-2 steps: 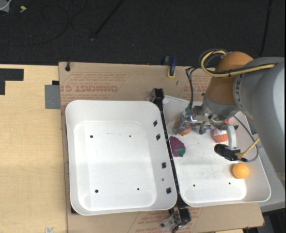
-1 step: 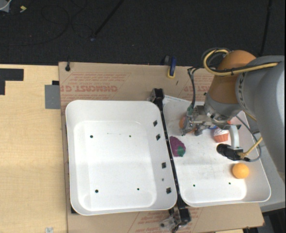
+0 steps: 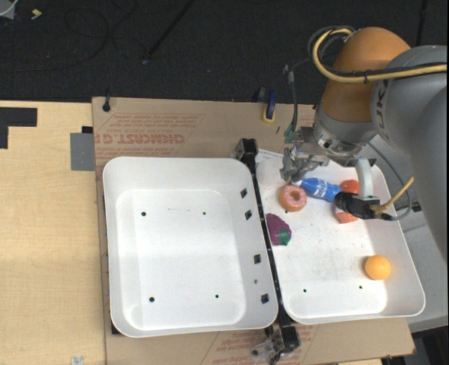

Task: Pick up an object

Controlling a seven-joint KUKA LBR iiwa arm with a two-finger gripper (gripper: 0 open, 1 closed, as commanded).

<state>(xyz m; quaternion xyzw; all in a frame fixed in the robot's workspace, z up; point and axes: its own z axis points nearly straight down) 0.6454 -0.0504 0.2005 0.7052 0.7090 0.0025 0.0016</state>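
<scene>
Surface [image 3: 34, 226] carries two white bins: left bin [image 3: 179, 249], right bin [image 3: 331, 280]. Every candidate sits in the right one. My arm [image 3: 407, 90] comes in from the right. My claw [image 3: 291, 172] hangs over that bin's far left corner, just above the pink ring [image 3: 292, 198]. Can't tell from this angle whether the claw is spread or pressed together. Nothing visibly pinched.

- Blue bottle [image 3: 320, 188] lies just beside the ring, with a red piece [image 3: 349, 187] past it.
- Purple lump [image 3: 278, 230] is near the divider.
- Orange ball [image 3: 377, 268] is well apart, toward the near side.

The ring looks like the closest target. Plan: centre over one side of it, straddle that band, stay clear of the bottle and bin wall. Then drop straight, close, lift slowly.
</scene>
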